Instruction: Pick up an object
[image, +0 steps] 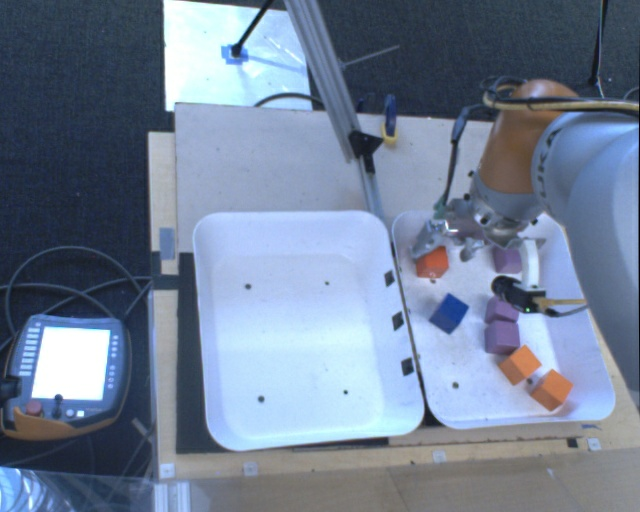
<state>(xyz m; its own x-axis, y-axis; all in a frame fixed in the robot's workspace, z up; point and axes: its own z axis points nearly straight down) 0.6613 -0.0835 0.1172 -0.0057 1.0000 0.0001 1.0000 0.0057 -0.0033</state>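
Note:
My gripper (447, 243) hangs low over the far left part of the right bin (590, 400), open, its two silver fingers apart. A red-orange block (433, 264) lies on the bin floor just below the left finger (426, 240); it is not between the fingers. Nearer the front lie a blue cube (449, 312), three purple blocks (507, 260) (502, 309) (500, 337), and two orange blocks (519, 364) (551, 388). The arm's grey body and orange band (520, 140) cover the bin's far right corner.
The left bin (215, 240) stands beside the right one, sharing a middle rim (400, 320). A slanted metal pole (335, 80) crosses behind the bins. A black cable fitting (508, 291) hangs off the wrist above the purple blocks. A teach pendant (65, 375) lies left of the bench.

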